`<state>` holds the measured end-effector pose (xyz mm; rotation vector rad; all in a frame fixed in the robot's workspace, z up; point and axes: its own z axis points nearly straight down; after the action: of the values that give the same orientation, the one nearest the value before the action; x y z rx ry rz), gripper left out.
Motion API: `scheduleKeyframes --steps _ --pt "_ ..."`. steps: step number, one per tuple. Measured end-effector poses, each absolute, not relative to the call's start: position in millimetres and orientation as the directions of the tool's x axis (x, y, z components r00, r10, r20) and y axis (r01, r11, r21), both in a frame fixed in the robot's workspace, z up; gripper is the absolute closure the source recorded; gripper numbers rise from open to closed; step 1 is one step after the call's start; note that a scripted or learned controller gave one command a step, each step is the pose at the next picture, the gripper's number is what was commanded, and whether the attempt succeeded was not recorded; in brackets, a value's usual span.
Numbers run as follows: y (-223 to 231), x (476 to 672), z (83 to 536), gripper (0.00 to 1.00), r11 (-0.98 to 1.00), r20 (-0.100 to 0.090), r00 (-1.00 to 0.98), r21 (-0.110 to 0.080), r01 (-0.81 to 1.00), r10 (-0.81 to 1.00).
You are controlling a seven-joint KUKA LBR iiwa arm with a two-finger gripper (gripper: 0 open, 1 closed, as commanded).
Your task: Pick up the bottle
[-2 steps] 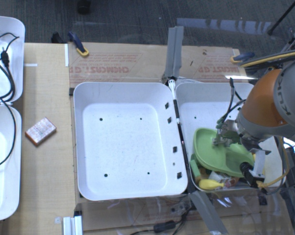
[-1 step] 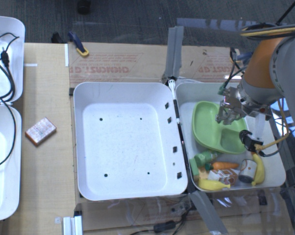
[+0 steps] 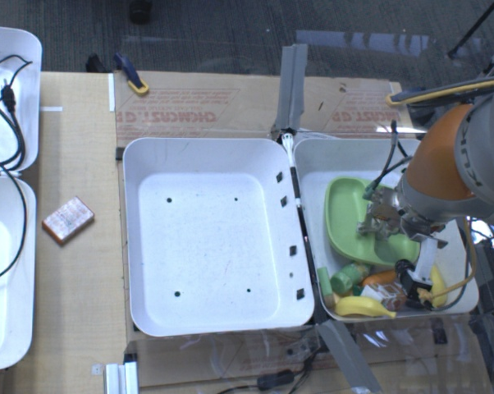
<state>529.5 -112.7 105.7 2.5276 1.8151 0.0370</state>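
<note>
- Green bottle [image 3: 343, 279] lying low in right bin [image 3: 313, 179], just beside banana [image 3: 360, 305].
- Green plate [image 3: 345, 220] under pincer [image 3: 382, 220]; pincer opening impossible to tell.

We see two smooth white plastic bins [image 3: 210, 158], a glossy green plastic plate [image 3: 349, 220], brown matt cardboard [image 3: 206, 105], and perhaps a wooden tabletop [image 3: 79, 162].

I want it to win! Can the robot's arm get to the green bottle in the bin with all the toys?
Probably yes. The gripper hangs over the green plate in the right bin. The green bottle lies just beyond it, uncovered on top, though the banana and other items crowd close.
</note>
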Motion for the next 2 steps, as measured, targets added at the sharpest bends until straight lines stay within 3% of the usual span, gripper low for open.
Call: scheduleKeyframes --steps 1,2 --pt "-117.1 574.5 96.8 0.0 -0.334 -0.002 0.334 0.015 0.942 0.942" --pt "-131.3 651.8 165.0 0.0 -0.432 -0.004 0.432 -0.005 0.902 0.902"
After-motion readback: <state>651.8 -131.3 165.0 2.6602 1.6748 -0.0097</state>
